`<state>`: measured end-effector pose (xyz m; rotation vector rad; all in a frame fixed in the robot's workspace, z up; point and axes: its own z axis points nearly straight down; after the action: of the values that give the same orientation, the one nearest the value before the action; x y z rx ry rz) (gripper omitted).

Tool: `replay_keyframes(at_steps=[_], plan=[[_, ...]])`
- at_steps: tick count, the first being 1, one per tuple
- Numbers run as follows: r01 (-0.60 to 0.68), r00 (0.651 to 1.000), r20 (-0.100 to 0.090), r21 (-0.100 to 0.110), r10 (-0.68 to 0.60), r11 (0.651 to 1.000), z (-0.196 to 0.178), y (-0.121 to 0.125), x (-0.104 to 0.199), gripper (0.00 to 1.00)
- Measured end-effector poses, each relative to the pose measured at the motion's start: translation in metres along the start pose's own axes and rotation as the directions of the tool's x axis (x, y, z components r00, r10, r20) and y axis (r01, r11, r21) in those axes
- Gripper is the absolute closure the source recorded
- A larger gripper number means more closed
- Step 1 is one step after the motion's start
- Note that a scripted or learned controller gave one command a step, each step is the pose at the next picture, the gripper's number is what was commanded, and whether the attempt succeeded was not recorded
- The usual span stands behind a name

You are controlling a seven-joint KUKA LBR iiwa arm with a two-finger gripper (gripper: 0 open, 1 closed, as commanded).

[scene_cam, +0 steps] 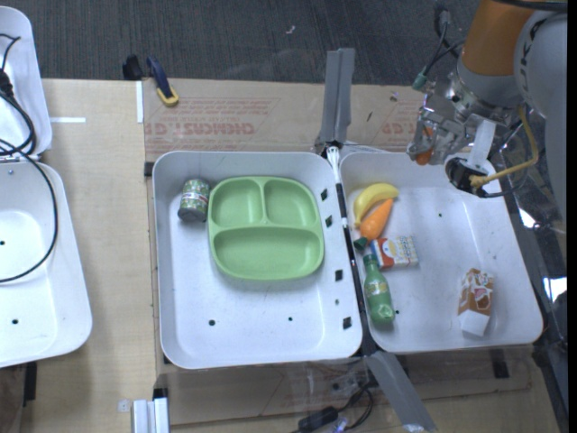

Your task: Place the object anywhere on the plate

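The claw (435, 147) hovers at 12 o'clock over the right white bin (505, 269); its state I cannot tell. No object is held. The yellow plastic banana (374, 197), at 3 o'clock of the green 3-section plate (266, 228), looks light, stiff, slippery; grip mid-curve.

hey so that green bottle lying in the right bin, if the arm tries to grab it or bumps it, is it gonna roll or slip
Probably yes. The green bottle lies on its side, and its body looks round, so a nudge across its length could roll it. It rests near the bin's left wall, which may stop it rolling that way. Its surface looks glossy, so it might slip in a pinch.
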<state>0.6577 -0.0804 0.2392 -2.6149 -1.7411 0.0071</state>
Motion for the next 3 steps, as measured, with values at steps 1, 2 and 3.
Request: replay_keyframes(at_steps=[1,2,3], plan=[[0.101,0.995,-0.002,0.001,-0.101,0.995,0.036,-0.029,0.072,1.00],[0.094,0.996,0.000,0.001,-0.094,0.996,0.049,-0.088,0.122,1.00],[0.091,0.996,0.001,0.003,-0.091,0.996,0.041,-0.087,0.120,1.00]])
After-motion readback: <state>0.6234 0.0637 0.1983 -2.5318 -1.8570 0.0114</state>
